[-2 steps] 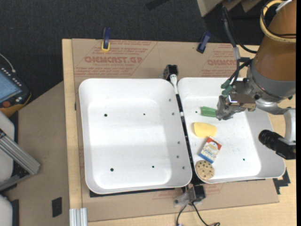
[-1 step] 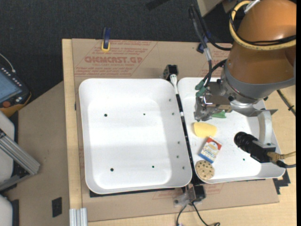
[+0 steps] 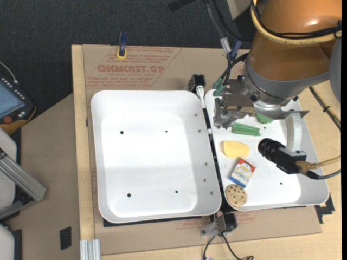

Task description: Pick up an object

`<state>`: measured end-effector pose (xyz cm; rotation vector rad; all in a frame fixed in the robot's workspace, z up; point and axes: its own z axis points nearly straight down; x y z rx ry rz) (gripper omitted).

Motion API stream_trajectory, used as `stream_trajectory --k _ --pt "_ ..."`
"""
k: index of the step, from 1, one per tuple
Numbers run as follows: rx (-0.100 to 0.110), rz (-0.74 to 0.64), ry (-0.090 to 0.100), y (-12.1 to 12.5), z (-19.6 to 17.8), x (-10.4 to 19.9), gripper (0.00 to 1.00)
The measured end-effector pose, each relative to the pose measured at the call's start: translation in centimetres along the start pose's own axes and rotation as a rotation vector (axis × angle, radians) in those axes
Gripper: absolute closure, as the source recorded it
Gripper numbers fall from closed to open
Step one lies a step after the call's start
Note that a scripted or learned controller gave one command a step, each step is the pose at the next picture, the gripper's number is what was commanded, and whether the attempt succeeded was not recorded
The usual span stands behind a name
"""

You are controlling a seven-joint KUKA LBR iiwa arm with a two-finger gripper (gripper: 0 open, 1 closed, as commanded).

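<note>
Camera view, looking down at a slant, has the grey arm with its orange band (image 3: 293, 26) reaching in over the right-hand shallow white bin (image 3: 312, 191). Its gripper (image 3: 222, 118) hangs low at that bin's far left corner, close to the wall it shares with the left-hand white bin (image 3: 103, 145). Whether the gripper is set wide or narrow I cannot tell from where I stand. Just to the right of it in the view lies a green plastic stick (image 3: 246, 129). Nearer the front come a pale yellow wedge (image 3: 236, 148), a small blue, red and white packet (image 3: 242, 173), and a round brown speckled biscuit (image 3: 236, 195) by the front rim.
</note>
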<state>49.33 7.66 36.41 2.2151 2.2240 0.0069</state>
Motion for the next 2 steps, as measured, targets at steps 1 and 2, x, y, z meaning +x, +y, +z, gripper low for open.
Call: stream_trajectory --k 1,2 --pt "0.009 0.009 -0.002 -1.5 1.4 -4.4 1.00" --pt "-0.002 0.001 0.000 -0.5 -3.9 -1.9 1.00"
